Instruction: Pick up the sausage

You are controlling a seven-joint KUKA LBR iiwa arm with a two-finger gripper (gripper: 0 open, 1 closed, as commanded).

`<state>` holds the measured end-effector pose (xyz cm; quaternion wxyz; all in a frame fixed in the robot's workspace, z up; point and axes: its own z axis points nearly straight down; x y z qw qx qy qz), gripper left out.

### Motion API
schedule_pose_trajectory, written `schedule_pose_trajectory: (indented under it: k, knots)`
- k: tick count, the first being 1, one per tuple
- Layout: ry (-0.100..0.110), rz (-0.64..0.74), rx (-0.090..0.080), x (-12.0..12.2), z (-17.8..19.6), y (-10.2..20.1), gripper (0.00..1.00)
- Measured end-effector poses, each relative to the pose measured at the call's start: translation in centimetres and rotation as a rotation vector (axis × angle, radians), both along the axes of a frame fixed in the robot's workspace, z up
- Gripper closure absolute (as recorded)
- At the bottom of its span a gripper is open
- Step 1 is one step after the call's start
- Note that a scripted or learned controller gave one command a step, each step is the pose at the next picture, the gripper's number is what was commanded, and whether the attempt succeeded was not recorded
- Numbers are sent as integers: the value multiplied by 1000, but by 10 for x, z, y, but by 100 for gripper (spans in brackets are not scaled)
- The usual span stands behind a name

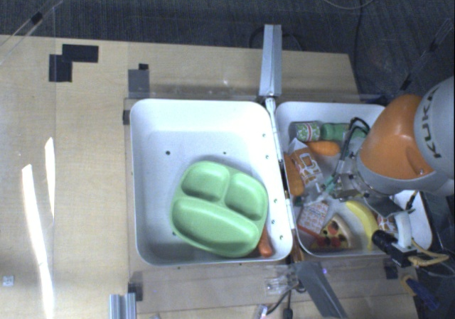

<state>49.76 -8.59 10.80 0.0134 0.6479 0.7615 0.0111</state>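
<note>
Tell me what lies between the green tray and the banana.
In the camera view, the bins' shared wall and a snack packet lie between the green tray and the banana.

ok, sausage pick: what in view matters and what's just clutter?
Job: sausage, probably the reddish end at the green tray's edge; end effector, over the right bin.
Clutter: green tray; green can; banana; orange packet.
</note>
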Motion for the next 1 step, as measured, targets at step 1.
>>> schedule_pose_trajectory:
  k: [1]
  knots:
    - [28,214,-4,-9,77,10,0]
